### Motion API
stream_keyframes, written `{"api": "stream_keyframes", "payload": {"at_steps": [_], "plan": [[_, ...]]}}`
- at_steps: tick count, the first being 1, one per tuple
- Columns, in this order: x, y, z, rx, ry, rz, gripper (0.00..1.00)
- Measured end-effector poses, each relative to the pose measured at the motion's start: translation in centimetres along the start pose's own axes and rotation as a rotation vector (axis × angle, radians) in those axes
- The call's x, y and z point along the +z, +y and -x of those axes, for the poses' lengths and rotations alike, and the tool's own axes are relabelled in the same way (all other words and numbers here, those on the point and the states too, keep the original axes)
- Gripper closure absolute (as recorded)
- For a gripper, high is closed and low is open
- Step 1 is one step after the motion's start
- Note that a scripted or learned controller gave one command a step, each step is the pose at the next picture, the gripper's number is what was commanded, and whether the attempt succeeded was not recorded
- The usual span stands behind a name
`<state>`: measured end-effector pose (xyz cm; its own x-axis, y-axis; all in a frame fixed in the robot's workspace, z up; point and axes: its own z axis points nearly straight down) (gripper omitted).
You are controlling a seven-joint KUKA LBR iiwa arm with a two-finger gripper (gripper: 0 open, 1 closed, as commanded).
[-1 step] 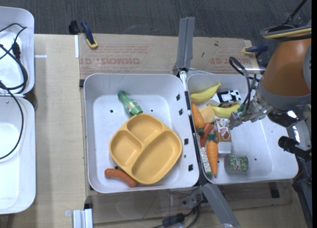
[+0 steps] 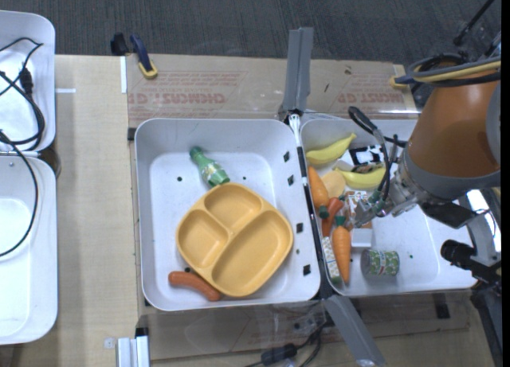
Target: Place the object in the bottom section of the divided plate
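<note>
Two bins side by side: the yellow divided plate (image 2: pixel 235 238) lies in the left bin (image 2: pixel 151 198), nothing in its sections, while the gripper (image 2: pixel 368 208) hangs low over the toy-food clutter in the right bin (image 2: pixel 414 274), centre-right of frame; whether the jaws are spread or pinching anything I cannot tell. Likely the pick is under way, object unclear among bananas (image 2: pixel 331 150) and carrots (image 2: pixel 341 250). Secure one item cleanly, lift clear of the wall between bins, then release over the plate's large lower section
</note>
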<state>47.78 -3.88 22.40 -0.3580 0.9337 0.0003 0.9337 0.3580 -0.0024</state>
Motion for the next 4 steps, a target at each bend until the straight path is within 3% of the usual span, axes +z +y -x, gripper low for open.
{"api": "stream_keyframes", "payload": {"at_steps": [1,2,3,4], "plan": [[3.4,1.1,-3.2,0.093,0.000,-0.002,1.00],[3.3,4.3,-11.3,0.147,-0.001,-0.001,1.00],[-11.8,4.8,-11.3,0.212,-0.003,0.000,1.00],[-1.6,5.9,-15.8,0.417,-0.003,-0.004,1.00]]}}
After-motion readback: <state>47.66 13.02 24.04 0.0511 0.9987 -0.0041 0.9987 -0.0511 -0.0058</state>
